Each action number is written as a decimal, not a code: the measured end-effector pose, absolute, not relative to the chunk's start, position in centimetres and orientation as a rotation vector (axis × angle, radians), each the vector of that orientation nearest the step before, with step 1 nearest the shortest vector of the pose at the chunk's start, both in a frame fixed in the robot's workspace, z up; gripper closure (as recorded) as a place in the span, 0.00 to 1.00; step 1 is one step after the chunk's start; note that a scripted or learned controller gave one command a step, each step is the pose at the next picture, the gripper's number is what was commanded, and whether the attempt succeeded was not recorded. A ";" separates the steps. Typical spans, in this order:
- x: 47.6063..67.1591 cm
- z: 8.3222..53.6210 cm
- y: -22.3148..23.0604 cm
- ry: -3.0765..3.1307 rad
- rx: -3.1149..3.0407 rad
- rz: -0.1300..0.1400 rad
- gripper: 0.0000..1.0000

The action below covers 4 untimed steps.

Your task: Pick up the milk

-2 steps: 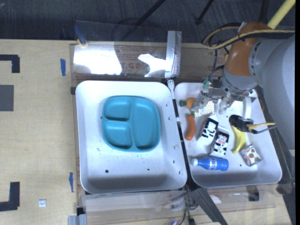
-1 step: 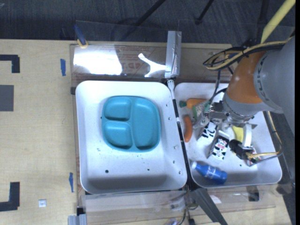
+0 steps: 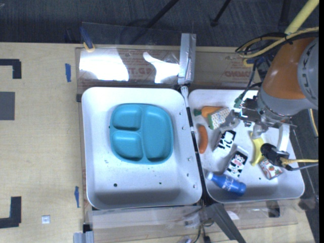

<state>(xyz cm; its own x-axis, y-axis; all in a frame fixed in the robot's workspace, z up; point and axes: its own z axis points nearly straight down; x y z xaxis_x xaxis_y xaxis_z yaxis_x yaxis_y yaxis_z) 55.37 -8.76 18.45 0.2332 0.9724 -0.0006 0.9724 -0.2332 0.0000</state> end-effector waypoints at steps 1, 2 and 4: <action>60.2 8.6 -9.2 1.821 2.556 0.004 0.00; 60.3 9.7 -9.2 1.824 2.551 0.005 1.00; 62.2 18.4 -6.6 1.786 2.585 -0.002 1.00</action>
